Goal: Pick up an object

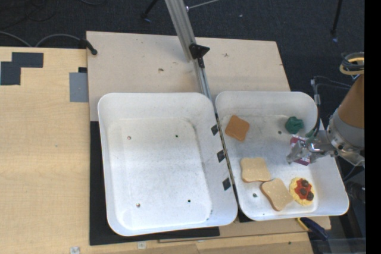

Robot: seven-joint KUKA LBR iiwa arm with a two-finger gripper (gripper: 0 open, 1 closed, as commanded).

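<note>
I am watching the gripper (299, 151) reaching in from the right and hanging low over the right bin (262, 103), near its right wall. A small purple-and-white object (302, 151) is sitting right at the fingertips, but the metal parts are blurring together there and I cannot tell whether it is clamped between them or merely lying beneath them, nor how wide they are standing. A green object (293, 124) is lying just above the gripper, close to it but apart.

The rest of that bin's contents are sitting to the gripper's left and below it. An orange-brown square piece (237, 127) is lying near the bin's left wall. A pale toast-like slice (256, 169) is resting lower down, with a second slice (276, 194) just below and to its right. A small round pizza-like piece (302, 191) with red topping is touching that second slice on its right.

The left bin (119, 105) is sitting beside it, their walls meeting along the middle.
</note>
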